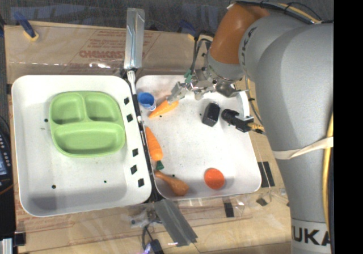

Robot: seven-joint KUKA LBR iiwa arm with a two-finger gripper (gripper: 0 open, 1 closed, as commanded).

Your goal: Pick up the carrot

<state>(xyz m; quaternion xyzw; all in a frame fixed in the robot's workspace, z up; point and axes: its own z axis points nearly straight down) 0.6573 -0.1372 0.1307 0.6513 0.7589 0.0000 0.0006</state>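
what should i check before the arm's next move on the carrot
1. Target in view: ok. One carrot lies at the top left of the right bin; a second carrot lies along that bin's left wall.
2. Gripper near target: ok, it sits just above the upper carrot's right end.
3. Carrot between the fingers: cannot tell.
4. Crowding: not ok, a blue cup sits right beside the upper carrot's left end.
5. Other items apart: ok, the orange ball and brown drumstick lie at the bin's near edge.
6. Green plate in the left bin: ok, out of the way.
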